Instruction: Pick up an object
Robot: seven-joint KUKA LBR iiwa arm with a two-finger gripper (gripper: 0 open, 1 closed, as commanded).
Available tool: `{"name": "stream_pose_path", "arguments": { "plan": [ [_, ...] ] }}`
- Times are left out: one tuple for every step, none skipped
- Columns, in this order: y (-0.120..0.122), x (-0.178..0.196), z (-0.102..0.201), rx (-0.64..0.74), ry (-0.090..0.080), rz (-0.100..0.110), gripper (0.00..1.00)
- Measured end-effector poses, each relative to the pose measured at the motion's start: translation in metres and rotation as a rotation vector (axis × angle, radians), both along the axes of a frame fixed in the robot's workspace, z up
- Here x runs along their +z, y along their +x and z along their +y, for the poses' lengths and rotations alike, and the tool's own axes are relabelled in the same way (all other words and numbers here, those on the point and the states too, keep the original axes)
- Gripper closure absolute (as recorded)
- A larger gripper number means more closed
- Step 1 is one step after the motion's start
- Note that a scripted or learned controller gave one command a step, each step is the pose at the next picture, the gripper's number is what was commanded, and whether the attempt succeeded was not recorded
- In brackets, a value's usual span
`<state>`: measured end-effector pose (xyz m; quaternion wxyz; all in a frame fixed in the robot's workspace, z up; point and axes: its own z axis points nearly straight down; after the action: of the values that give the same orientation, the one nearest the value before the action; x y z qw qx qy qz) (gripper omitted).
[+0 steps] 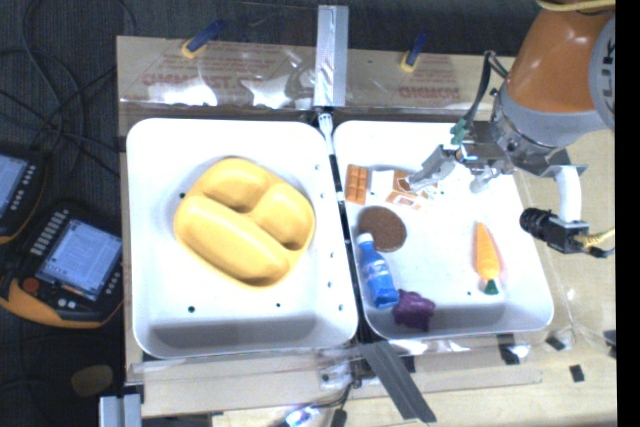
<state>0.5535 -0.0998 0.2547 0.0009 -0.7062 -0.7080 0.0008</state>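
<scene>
My gripper point(456, 174) hangs over the back of the right bin point(530, 315), its two fingers spread apart with only bare white floor showing between them. The left finger point(428, 169) points at a small orange and white piece point(405, 196). Also in this bin are an orange wafer point(357, 181), a brown round cookie point(382, 228), a blue bottle point(376, 273), a purple object point(413, 309) and a carrot point(486, 257). A large yellow bread-shaped object point(243, 220) lies in the left bin point(150, 315).
A metal divider bar point(331, 55) stands at the back between the bins. Crinkled clear plastic point(230, 80) with blue and yellow clips lies behind them. Handheld controllers and cables point(60, 255) sit off the bench at the left.
</scene>
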Motion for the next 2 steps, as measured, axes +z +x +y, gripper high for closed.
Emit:
{"name": "stream_pose_path", "arguments": {
  "plan": [
    [0.057,-0.134,-0.008,0.121,-0.009,-0.033,0.00],
    [0.029,-0.144,-0.018,0.111,-0.017,-0.070,0.00]
  ]
}}
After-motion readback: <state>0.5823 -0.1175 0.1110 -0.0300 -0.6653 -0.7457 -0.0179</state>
